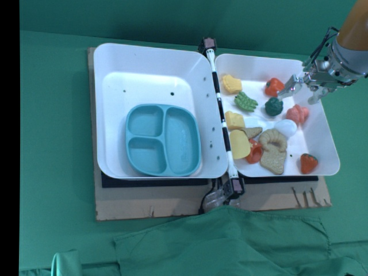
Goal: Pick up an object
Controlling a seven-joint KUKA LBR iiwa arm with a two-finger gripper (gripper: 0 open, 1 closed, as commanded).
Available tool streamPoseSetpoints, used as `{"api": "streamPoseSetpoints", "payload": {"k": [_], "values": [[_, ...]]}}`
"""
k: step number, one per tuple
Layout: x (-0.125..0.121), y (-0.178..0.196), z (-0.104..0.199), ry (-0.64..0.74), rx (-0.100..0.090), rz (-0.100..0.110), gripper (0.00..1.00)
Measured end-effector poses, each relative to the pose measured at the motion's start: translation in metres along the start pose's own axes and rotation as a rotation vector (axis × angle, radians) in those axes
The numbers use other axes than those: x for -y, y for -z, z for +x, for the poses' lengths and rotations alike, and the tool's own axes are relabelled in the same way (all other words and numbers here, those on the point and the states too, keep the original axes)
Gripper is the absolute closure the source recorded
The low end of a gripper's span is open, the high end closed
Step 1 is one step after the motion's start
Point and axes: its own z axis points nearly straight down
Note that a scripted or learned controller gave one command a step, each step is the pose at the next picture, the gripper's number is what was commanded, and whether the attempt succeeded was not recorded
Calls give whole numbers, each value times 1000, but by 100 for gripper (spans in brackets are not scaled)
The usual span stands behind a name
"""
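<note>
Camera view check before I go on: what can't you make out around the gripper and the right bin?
- Gripper: too small and blurred to tell finger spacing or its height above the right bin.
- Arm: cut off by the top-right edge.
- Toy food pile: pieces overlap, so their edges and undersides are hidden.
- Bench front: covered by green cloth.
</note>
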Motion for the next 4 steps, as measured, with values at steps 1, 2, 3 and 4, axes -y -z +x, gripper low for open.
{"api": "streamPoseSetpoints", "payload": {"k": [1, 2, 3, 4], "values": [[-11, 48, -1, 2, 2, -4, 0], [-67, 0, 0, 4, 2, 0, 0], [-66, 17, -2, 0, 6, -8, 100], [-39, 92, 7, 3, 2, -8, 100]]}}
